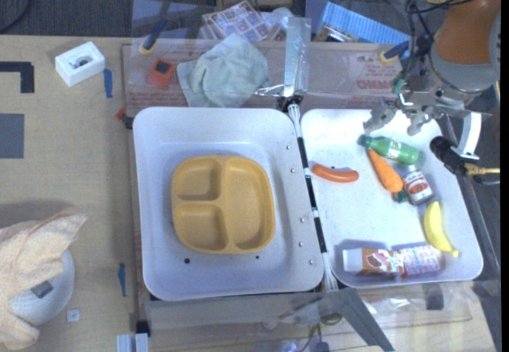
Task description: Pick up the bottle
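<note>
Camera view: end effector (395, 114) spread wide, holding nothing, just above the green bottle (394, 150).

Glossy plastic bottle (393, 150); matt tray (223, 204)

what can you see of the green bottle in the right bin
The green bottle lies on its side near the far end of the right bin, its length running roughly left to right. It looks like glossy green plastic with a pale label band around the middle. The gripper hangs just above and behind it, not holding it. The top of the carrot lies against or very near its near side. The cap end is too small to make out.
</note>
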### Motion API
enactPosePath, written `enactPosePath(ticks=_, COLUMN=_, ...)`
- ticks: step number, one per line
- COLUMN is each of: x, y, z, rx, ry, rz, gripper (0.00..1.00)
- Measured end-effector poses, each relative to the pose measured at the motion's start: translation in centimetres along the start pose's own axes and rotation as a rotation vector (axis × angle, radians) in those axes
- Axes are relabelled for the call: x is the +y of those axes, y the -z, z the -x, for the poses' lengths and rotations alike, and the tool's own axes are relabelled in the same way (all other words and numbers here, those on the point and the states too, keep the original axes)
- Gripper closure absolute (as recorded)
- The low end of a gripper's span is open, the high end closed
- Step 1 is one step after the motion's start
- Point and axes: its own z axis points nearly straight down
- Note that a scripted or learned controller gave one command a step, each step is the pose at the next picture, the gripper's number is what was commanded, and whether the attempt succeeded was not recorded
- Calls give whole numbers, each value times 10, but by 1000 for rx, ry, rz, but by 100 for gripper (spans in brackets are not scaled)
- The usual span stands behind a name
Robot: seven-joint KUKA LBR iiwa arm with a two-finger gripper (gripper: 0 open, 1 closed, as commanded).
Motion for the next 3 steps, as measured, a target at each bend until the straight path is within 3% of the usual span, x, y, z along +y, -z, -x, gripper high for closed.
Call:
enactPosePath(ticks=1, x=31, y=-76, z=28, rx=-1, ry=5, rz=3, gripper=0)
enactPosePath(ticks=2, x=27, y=-129, z=65, rx=-1, ry=9, rz=6, gripper=0)
enactPosePath(ticks=3, x=29, y=-119, z=65, rx=-3, ry=11, rz=9, gripper=100)
